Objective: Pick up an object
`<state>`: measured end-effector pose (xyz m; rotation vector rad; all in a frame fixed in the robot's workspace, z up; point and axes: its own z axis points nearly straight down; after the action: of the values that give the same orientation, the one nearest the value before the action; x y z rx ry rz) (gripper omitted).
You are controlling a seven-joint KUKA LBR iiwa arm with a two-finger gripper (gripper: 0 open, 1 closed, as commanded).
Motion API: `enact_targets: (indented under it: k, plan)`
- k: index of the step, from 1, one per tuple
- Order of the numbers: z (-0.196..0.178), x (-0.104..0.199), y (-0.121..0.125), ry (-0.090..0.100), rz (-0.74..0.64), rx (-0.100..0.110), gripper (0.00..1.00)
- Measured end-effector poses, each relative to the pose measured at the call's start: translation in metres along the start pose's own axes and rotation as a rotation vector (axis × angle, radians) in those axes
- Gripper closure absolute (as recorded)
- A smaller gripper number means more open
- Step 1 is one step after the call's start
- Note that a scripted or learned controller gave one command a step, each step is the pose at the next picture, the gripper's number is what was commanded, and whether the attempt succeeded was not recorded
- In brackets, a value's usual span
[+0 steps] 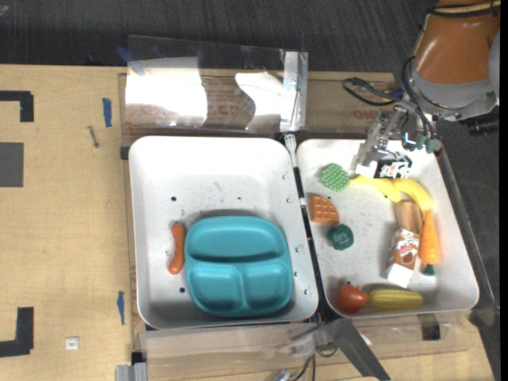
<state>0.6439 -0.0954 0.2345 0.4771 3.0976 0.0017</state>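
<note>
Target objects: you have a cluster of small toy foods in the right-hand shallow white bin point(464, 288) — a yellow plastic banana point(401, 190) near the back, touching the black-and-white patterned item point(393, 167) behind it.
Gripper: the two-finger gripper point(373, 159) sits low over the right bin's back part, just beside the banana's left tip and that patterned item — you cannot tell whether it is apart or together, and nothing shows clamped in it.
Arm: the grey arm with its orange band point(460, 26) reaches in from the upper right.
Nearby pieces: a green bumpy round toy point(335, 177) lies just left of the gripper; below it, an orange waffle-like square point(323, 209) and a dark green round piece point(342, 237).
Right side: an orange carrot point(429, 239) lies beside a small red-and-white carton point(405, 256).
Front edge: a red tomato point(352, 297) touches a yellow-green pickle-shaped toy point(395, 298).
Left bin: the left shallow white bin point(159, 165) holds a teal divided plastic tray point(236, 264) with an orange sausage-shaped toy point(176, 248) just beside its left side.
</note>
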Motion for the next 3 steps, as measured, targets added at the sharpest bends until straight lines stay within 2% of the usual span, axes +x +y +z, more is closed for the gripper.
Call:
enact_targets:
  k: [3]
  plan:
    - [-0.034, -0.006, 0.002, -0.03, -0.002, -0.004, 1.0]
